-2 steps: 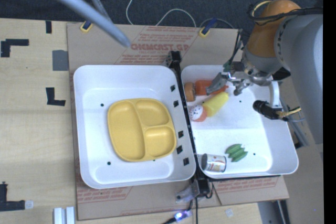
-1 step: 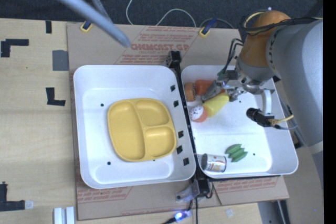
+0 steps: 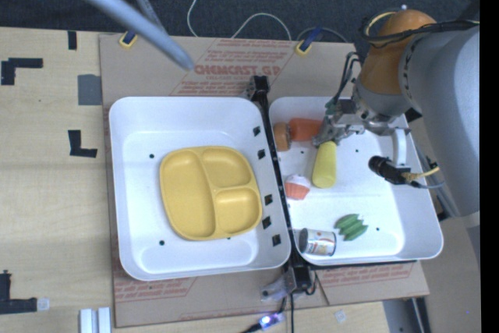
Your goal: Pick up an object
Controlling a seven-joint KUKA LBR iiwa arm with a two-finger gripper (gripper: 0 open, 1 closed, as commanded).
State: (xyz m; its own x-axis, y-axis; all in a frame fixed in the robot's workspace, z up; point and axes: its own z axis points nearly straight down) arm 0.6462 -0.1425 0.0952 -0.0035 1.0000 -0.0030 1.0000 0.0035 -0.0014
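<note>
The right bin (image 3: 413,242) holds several small objects. A yellow oblong piece (image 3: 324,165) lies near its middle, and my gripper (image 3: 337,132) hangs right at its upper end. An orange piece (image 3: 305,129) and a brown one (image 3: 281,138) lie to the left of the gripper, by the wall between the bins. A pink and white piece (image 3: 297,187), a green pod (image 3: 351,226) and a small can (image 3: 318,243) lie toward the front. I cannot see whether the gripper touches the yellow piece.
A yellow divided plate (image 3: 210,191) sits in the left bin (image 3: 132,121). The grey arm and its orange band (image 3: 394,51) cover the right bin's far right corner. A black cable end (image 3: 390,169) hangs over the right side of that bin.
</note>
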